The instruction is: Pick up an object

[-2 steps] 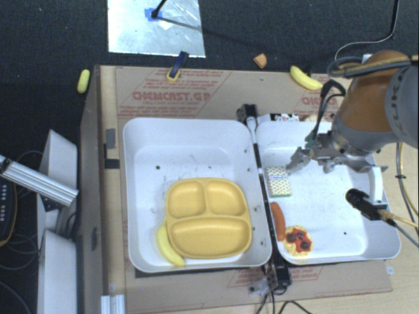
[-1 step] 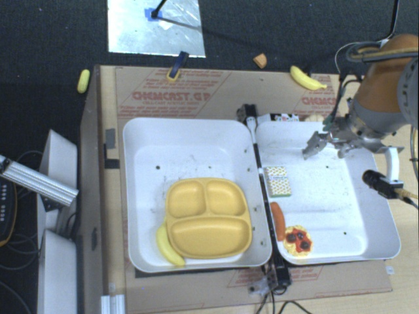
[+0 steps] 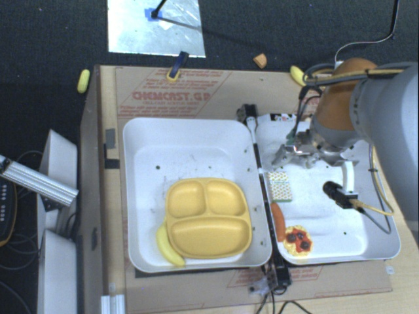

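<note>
We see the grey gripper (image 3: pixel 292 152) near the small green-checked square pad (image 3: pixel 280 187); we cannot tell its opening.

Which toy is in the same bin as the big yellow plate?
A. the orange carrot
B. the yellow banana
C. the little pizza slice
B. The banana lies against the lower left edge of the yellow plate in the left bin, while the carrot and the pizza slice lie in the right bin.
</note>
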You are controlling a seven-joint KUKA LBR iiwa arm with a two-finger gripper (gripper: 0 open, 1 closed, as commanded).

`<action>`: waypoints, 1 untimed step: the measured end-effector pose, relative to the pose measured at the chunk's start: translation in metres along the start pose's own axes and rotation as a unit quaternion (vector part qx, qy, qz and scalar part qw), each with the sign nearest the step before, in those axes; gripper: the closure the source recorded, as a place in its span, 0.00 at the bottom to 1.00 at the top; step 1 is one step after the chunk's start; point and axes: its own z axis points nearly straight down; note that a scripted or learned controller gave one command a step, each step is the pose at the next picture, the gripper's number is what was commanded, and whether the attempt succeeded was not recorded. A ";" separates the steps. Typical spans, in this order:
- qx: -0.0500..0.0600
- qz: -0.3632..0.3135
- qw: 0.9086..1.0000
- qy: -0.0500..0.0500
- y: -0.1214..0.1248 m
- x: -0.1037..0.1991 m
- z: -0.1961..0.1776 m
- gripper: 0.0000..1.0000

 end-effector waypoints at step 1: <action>-0.003 0.001 1.000 -0.001 0.025 -0.049 -0.027 0.00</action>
